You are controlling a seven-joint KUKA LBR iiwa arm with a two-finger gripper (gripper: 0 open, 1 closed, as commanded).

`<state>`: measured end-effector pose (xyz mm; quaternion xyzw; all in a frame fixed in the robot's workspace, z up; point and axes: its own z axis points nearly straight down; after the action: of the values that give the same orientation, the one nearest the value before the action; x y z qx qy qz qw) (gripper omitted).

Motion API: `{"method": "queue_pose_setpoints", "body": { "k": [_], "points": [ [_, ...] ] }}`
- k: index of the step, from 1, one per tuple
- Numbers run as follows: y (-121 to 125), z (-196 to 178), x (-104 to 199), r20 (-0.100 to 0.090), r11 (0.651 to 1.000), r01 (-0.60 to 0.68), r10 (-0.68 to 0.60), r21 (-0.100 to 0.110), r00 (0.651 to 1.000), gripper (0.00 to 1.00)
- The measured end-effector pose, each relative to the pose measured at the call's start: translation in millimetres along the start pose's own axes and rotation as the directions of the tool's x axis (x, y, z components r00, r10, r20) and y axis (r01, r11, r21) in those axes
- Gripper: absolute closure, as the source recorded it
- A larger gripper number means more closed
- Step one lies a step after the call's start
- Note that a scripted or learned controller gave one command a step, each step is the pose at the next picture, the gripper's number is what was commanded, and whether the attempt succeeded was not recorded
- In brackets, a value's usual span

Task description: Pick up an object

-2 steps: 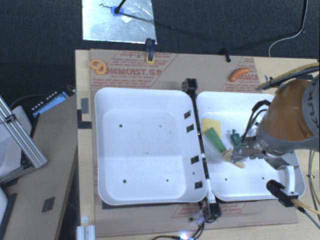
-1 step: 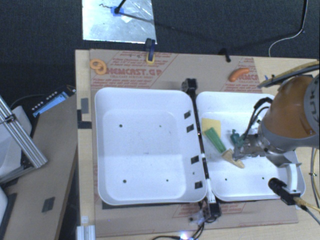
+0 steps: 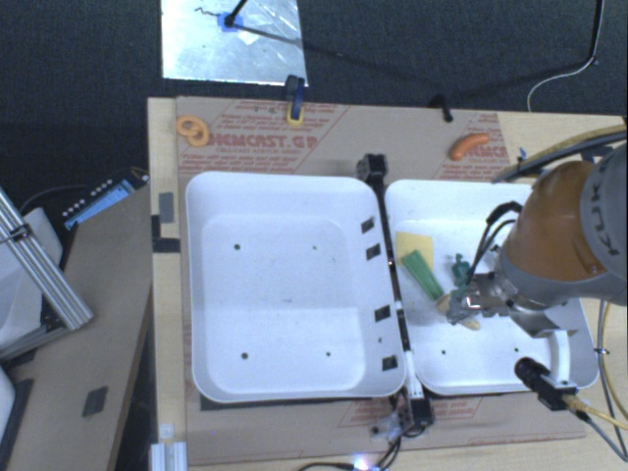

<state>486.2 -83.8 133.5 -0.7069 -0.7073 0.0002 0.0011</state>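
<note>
Currently logging from largest item down, all places given relative to the right bin [image 3: 491, 381].

Tabletop [image 3: 324, 130]: carries both bins; left bin [image 3: 285, 283] lies directly beside the right bin, their rims touching along a dark seam.

Arm [image 3: 569, 234]: enters over the right bin's far side; its orange band hangs above the bin's right half.

Tool [image 3: 469, 305]: low inside the right bin, near its middle. Tips sit among small pieces and are blurred; state of the tool cannot be told, and nothing can be confirmed as gripped.

Yellow card [image 3: 414, 245]: flat on the right bin's floor, toward the seam.

Green stick [image 3: 423, 275]: candidate object. Lies in the right bin's left half, partly over the yellow card. Long axis runs diagonally, from the seam side down toward the bin's centre.

Small dark green piece [image 3: 458, 267]: just beside the tool, toward the bin's back.

Key relation: green stick lies just off the tool toward the seam, its nearer end almost at the tips. Judgement: a grasp needs a short shift that way, closing across the stick's width.
</note>
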Motion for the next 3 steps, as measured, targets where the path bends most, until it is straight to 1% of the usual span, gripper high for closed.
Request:
{"method": "queue_pose_setpoints", "body": {
  "k": [1, 2, 3],
  "points": [
    [40.1, -141.1, 72.9, -0.001, 1.000, 0.014, -0.014, -0.021, 1.000, 1.00],
    [0.9, -278.6, 68.8, 0.000, 1.000, 0.005, -0.005, -0.022, 1.000, 1.00],
    [-0.4, -285.9, -20.1, 0.005, 1.000, -0.008, 0.008, -0.008, 1.000, 1.00]
  ]
}}
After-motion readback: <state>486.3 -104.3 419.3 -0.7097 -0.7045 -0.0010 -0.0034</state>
